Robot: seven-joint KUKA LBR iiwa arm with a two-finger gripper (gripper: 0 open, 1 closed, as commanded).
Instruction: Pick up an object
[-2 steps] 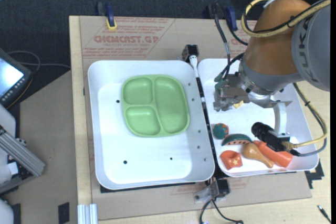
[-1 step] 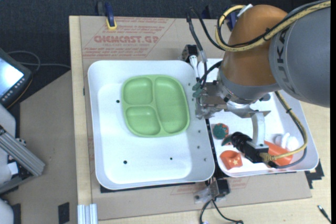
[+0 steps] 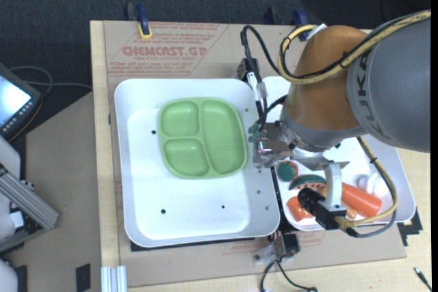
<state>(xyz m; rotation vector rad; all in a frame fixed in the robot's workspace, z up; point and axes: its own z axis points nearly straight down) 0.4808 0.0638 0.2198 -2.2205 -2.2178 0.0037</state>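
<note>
Over right bin (image 3: 404,205), arm's orange wrist band hides gripper (image 3: 274,150); grip state unreadable, maybe reaching for orange object (image 3: 361,199). Green divided tray (image 3: 203,137) sits untouched, left bin (image 3: 137,167).

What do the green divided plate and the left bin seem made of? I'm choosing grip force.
Green divided plate: likely moulded plastic, matte, with soft rounded compartment ridges. Left bin: probably thin formed white plastic, smooth and slightly glossy, with rounded corners.
</note>
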